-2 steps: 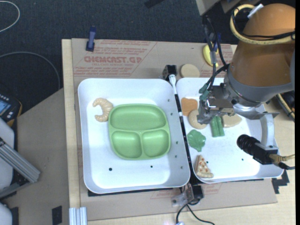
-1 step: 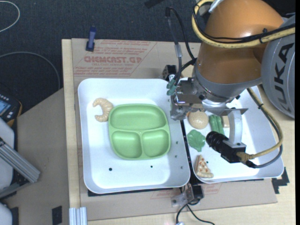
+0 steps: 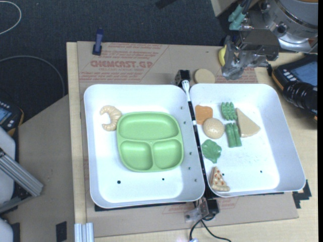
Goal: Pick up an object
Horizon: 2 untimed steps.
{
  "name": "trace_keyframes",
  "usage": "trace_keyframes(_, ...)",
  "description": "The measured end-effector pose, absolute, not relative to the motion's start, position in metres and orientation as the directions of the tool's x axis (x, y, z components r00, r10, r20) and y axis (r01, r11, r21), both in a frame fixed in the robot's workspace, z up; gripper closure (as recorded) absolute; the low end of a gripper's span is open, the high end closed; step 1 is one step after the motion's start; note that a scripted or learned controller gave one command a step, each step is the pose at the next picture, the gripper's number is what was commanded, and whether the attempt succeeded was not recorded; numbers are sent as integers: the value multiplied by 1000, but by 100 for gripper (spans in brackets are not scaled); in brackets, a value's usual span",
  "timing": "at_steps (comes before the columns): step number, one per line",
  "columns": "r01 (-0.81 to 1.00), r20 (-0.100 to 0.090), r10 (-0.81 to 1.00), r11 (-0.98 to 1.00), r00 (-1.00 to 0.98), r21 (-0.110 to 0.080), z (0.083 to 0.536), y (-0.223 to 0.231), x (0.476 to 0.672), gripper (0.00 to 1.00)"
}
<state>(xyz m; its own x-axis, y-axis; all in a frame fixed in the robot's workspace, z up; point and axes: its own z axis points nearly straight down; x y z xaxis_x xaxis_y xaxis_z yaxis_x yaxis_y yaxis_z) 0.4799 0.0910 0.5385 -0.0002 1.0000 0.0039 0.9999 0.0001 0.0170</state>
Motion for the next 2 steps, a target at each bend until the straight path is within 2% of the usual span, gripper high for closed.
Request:
trace_keyframes(1, 1000, -4, 1000, -1, 1, -13, 400, 92, 478, 100)
trace_keyframes(2, 1000, -3, 1000, -6, 6, -12, 302, 53, 478, 100)
